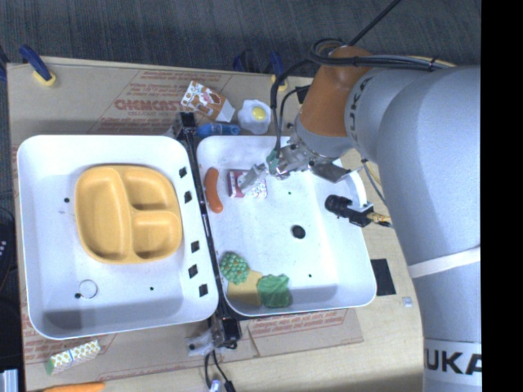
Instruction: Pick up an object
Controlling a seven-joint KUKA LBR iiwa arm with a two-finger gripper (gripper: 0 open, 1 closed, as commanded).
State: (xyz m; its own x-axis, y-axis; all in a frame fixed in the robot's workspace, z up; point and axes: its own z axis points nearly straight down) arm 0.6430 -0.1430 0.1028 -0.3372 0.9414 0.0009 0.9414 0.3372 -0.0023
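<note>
At 6 o'clock, near edge of the worktop [327, 333]: cardboard sheet under 2 white bins.
Right bin [343, 288], near corner at 6 o'clock: green knobbly ball [233, 265], yellow block [249, 288], green leafy toy [274, 291], close together.
Left bin [41, 219], at 9 o'clock: yellow divided tray [128, 212], lying flat.
Right bin, middle: small dark spot on the floor.
Right bin, far half toward 12 o'clock: orange sausage [213, 189] by the left wall; crumpled packet [247, 183] just beside it.
Pincer [282, 163]: low over the far part of the right bin, just at 3 o'clock of the packet; cannot tell whether its jaws are apart or closed.
Far worktop, 12 o'clock: small printed carton [201, 99], yellow-and-white item [256, 115].
</note>
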